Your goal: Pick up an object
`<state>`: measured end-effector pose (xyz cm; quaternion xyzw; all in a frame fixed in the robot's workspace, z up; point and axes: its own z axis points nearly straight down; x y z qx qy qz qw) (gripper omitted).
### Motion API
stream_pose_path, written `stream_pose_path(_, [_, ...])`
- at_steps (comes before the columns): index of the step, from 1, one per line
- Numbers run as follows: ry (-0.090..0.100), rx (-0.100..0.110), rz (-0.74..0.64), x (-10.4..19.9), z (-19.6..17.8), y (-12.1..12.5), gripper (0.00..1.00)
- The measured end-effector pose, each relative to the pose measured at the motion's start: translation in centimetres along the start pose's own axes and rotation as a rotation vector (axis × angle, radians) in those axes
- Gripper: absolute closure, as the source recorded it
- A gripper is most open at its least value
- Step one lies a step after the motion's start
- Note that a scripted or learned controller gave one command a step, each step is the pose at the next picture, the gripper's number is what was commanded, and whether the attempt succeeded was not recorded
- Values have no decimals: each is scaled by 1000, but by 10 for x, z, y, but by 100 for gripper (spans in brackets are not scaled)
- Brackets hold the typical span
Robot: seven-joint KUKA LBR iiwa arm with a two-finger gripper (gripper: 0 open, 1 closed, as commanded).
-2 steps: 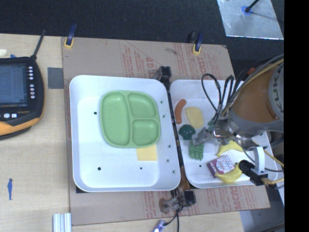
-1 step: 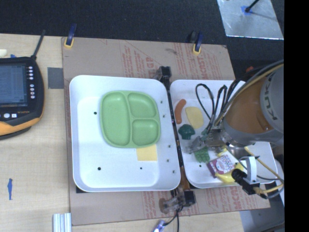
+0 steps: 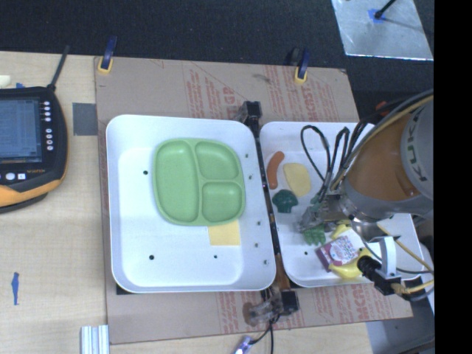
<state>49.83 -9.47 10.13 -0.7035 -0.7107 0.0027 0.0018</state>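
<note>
- Gripper (image 3: 318, 218) low in right white bin (image 3: 295, 271), over small green plastic toy (image 3: 315, 234); finger state: cannot tell.
- Toy lies mid-bin, beside dark green broccoli-like piece (image 3: 285, 200).
- Looks light, rigid, slippery; pinch across its narrow sides.

Green divided plate (image 3: 198, 181), yellow square (image 3: 224, 234), white bin (image 3: 133, 264)

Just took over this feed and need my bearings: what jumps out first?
The green plate, split into compartments, sits in the left bin with a yellow slice at its near edge. The arm reaches into the right bin, its tool low among small items: a sausage, a dark green piece and a purple packet.
</note>
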Motion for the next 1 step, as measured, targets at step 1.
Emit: stream_pose_path(1, [3, -5, 5, 83, -92, 69, 100])
